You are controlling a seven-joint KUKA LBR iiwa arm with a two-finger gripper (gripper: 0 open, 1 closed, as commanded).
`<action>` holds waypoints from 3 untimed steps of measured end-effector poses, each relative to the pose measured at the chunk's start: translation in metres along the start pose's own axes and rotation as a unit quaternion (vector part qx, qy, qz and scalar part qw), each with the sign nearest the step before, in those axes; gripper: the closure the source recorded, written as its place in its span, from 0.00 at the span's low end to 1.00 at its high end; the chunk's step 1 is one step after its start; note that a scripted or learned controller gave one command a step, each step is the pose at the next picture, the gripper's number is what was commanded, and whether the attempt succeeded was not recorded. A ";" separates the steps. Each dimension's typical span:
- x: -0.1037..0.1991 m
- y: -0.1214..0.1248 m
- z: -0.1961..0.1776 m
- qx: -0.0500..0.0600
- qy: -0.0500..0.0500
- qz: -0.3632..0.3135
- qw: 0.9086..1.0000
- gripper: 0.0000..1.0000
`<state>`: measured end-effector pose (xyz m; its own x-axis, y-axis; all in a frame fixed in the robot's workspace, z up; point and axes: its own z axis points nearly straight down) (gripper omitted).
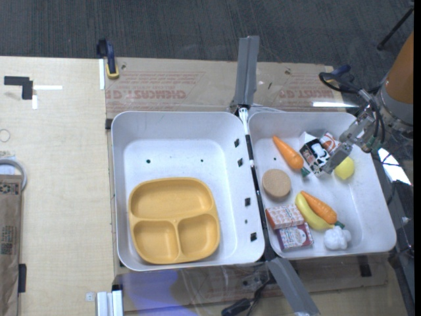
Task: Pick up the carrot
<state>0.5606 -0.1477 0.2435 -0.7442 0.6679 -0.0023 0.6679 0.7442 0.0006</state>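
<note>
Left of the gripper (327, 165) lies the carrot (287, 152) — orange, tapered, apart from it. Grip state: cannot tell.

Two shallow white plastic bins sit side by side, the left bin (125, 196) holding one yellow three-compartment plate (174, 220). The right bin (371, 236) holds two orange carrots, one at its 11 o'clock (287, 152) and one at 4 o'clock (320, 207), plus one yellow banana (309, 213), one yellow lemon (345, 168) at 2 o'clock and one round tan disc (277, 184). It also has two small red-and-white boxes (290, 227) at 6 o'clock, one white cauliflower floret (336, 238) at 5 o'clock and one black-and-white carton (316, 154) at 12 o'clock.
</note>
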 end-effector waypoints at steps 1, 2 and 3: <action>0.043 -0.025 0.118 0.000 0.001 -0.105 0.994 0.00; -0.001 -0.032 0.094 0.000 0.000 0.018 1.000 0.00; 0.005 0.008 0.109 0.000 0.001 -0.052 0.999 0.00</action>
<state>0.5622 -0.1385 0.1342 -0.8099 0.5866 -0.0007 0.5866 0.8099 0.0001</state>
